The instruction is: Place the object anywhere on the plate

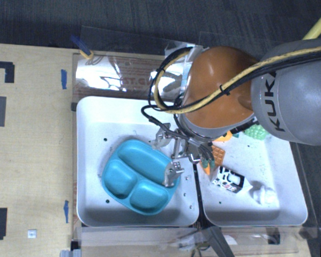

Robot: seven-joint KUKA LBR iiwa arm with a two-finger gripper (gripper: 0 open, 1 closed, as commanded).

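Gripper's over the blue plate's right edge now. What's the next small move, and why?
Probably a short lift to check the grasp. The gripper sits over the right rim of the blue plate in the left bin, but nothing can be made out between its fingers, so releasing may place nothing.

Blue plate [135,176]; white bins [89,148]; orange-banded arm [221,91].

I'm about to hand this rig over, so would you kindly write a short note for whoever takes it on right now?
Claw: low over the right edge of the blue plate in the left bin; whether it holds anything cannot be told.
Objects: several small items lie in the right bin, among them a black-and-white item and a white item.
Done: nothing visibly on the plate.
Left: get one object onto the plate.
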